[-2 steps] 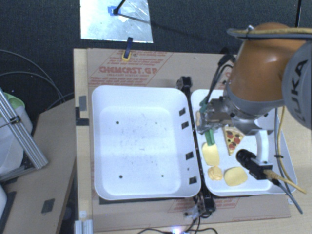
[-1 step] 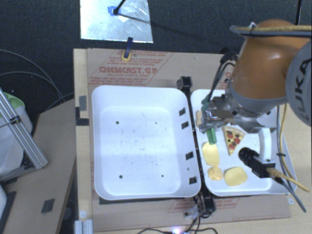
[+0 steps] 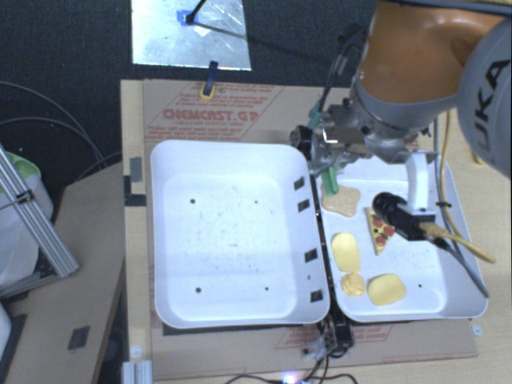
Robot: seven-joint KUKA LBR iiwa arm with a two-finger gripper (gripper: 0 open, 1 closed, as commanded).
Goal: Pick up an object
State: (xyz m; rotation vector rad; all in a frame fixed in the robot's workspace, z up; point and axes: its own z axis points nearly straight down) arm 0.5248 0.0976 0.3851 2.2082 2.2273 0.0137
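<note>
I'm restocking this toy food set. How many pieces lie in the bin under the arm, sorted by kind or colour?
Yellow pieces: 3
Tan bread slice: 1
Pizza slice: 1
Green piece: 1
Total: 6

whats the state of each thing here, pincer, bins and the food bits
pincer, low over the right bin's far left corner
bread slice, lying flat, right by the pincer
pizza slice, lying flat, tip toward the near rim
oval yellow piece, lying flat, untouched
small yellow piece, resting on the bin floor
large yellow piece, resting near the front rim
right bin, level, holding all the food
left bin, level, beside the right bin
</note>
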